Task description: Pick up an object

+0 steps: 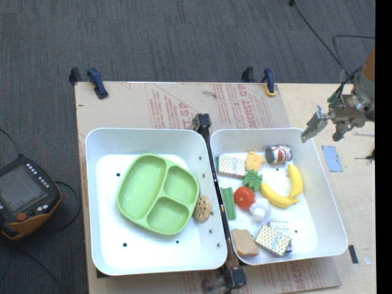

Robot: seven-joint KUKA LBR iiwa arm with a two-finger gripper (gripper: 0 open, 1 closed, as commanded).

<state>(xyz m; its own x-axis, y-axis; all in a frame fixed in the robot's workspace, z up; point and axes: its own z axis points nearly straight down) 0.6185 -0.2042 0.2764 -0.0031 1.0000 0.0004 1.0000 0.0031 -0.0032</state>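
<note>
**Approach to the right bin: choosing and lining up a first pick**

The hand (331, 122) is seen at the far right of the worktop (153, 103), outside the far right corner of the right-hand shallow white bin (334, 207), with nothing between its fingers. The fingers appear spread, so the hand is judged to be released.

The things to be picked lie in that right bin. A small red and silver can (278, 154) lies on its side nearest the hand, at the far side of the bin. A curved yellow banana (288, 188) lies just near of it. A red tomato (244, 196) sits close to a white garlic-like bulb (260, 211) and a green leafy piece (252, 179). A brown slice of bread (246, 242) and a blue and white patterned box (274, 237) lie at the near side.

In the left bin (98, 225) a light green divided plastic plate (158, 193) is found, with a brown speckled cookie (203, 208) touching its right edge.

A well-separated target should be preferred. The can is probably the easiest, being apart from its neighbours. The fingers should be set across its narrow width, not along its length, and lowered straight. The crowded middle cluster is best avoided, since a neighbour could be nudged or caught.
</note>
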